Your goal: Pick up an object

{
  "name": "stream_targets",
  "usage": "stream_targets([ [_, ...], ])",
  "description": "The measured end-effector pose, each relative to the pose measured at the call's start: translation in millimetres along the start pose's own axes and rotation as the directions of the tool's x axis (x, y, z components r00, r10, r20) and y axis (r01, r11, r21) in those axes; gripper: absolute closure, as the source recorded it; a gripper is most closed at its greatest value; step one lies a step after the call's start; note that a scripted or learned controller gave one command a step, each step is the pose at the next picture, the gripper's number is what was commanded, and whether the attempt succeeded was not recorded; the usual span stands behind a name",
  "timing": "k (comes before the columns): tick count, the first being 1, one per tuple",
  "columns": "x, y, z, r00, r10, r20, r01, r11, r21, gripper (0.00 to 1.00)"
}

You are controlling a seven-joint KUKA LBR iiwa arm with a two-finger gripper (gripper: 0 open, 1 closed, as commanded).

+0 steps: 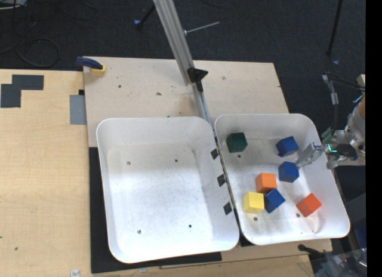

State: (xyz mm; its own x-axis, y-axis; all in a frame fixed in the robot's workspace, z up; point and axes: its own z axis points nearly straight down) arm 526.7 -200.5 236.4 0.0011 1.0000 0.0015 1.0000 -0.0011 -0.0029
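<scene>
The right bin [325, 225] holds several small cubes. A dark green one [237, 142] lies near its back left corner. One blue cube [287, 146] sits toward the back and another [288, 171] in the middle. An orange cube [266, 181], a yellow cube [253, 202] and a third blue cube [274, 200] cluster together at the front. A red-orange cube [308, 205] lies at the front right. My gripper [311, 153] reaches in over the bin's right rim, just right of the two rear blue cubes, with nothing visibly held.
The left bin [107, 150] stands beside the right one, with black clips [221, 179] along the shared wall. A slanted aluminium bar [176, 37] rises behind the bins. A blue and yellow clamp [91, 64] sits at the board's back left corner.
</scene>
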Motion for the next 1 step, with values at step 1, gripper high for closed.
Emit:
stream_targets([
  [1, -8.0, -3.3, 59.6, 1.000, 0.000, -0.001, 0.000, 1.000, 0.006, 0.00],
])
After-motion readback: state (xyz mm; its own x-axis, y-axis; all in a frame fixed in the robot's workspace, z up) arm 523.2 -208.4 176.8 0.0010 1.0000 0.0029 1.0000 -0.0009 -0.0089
